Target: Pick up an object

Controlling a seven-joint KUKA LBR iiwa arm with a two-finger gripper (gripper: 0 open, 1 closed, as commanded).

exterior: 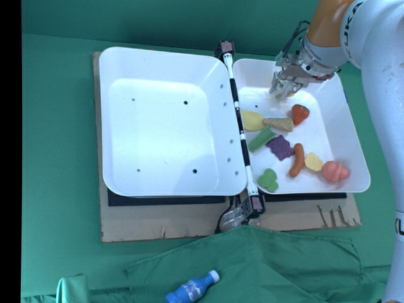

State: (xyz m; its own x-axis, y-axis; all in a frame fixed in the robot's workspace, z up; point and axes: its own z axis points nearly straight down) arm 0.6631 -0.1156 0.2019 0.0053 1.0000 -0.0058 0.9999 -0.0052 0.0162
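Note:
My gripper (283,90) hangs over the far part of the right bin (353,163), above bare white floor. Nothing shows between its fingers. Just in front of it and to its right lies a red strawberry (300,113). Nearer the camera lie a yellow piece (252,120), a tan piece (278,124), a green pod (261,139), a purple grape bunch (279,147), an orange-red sausage (297,160), a small yellow piece (314,162), a pink-red fruit (334,171) and a green leafy piece (268,180).
The left bin (126,68) sits beside the right one, split by a white rail (237,115) with black clamps at both ends. Green cloth covers the bench; a blue bottle (192,287) lies on it at the front.

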